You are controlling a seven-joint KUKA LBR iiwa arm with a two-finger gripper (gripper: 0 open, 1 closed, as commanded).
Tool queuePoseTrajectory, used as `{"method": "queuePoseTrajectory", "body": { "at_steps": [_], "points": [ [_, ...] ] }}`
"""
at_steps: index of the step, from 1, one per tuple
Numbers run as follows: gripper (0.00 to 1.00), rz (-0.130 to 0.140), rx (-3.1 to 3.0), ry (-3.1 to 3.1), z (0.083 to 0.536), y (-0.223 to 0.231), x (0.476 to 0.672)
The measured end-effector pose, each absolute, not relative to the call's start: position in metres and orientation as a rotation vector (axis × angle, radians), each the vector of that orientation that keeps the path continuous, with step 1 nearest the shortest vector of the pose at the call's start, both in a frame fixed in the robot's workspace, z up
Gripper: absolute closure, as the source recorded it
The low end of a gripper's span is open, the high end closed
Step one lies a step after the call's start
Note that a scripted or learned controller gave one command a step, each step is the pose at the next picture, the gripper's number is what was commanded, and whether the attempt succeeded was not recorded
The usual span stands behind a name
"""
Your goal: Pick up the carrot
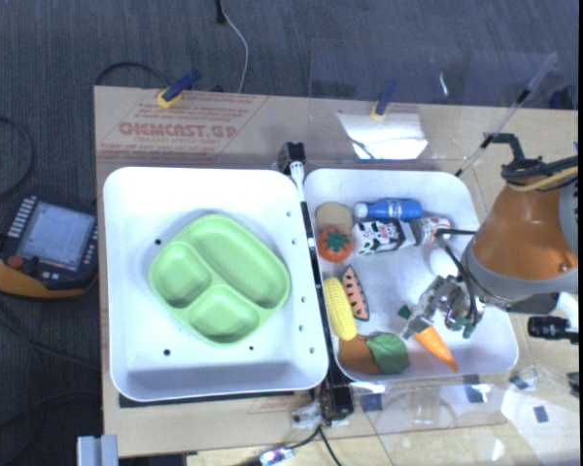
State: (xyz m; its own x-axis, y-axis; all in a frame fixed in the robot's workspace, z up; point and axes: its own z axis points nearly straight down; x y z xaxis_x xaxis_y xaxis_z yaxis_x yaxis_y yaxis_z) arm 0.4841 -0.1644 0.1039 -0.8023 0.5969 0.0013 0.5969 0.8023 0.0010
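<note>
Grey metal claw [447,315], lowered into the right-hand white bin [384,172] and poised at the thick end of the carrot [436,346]. The view does not settle whether the claw is apart, together, or clamped on the carrot. The carrot, an orange cone, lies flat near the bin's front right corner with its tip pointing toward that corner. A small dark green scrap [405,311] lies just beside the claw and may be the carrot's leaves.

Judged from this pose, a sound grasp would straddle the carrot's thick end across its width and not along its taper, where it could squirt out. The lift should then rise straight, since the bin's front wall is near.

Close neighbours along the front edge are a green vegetable [390,351] resting against an orange item [354,358]. Either could be nudged by a wide approach. Farther in lie a corn cob [338,310] and a watermelon slice [356,295]. Toward the back edge are a tomato [335,245], a cow-patterned carton [387,237] and a blue bottle [390,209], all well apart from the carrot.

The left-hand bin [175,176] holds a green divided plate [220,276]. Both bins sit on a cardboard-covered tabletop [175,129].
</note>
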Motion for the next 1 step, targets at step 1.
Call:
{"method": "queuePoseTrajectory", "body": {
  "at_steps": [1],
  "points": [
    [1.00, 0.001, -1.573, -2.722, 0.1883, -0.1367, 0.4848]
  ]
}}
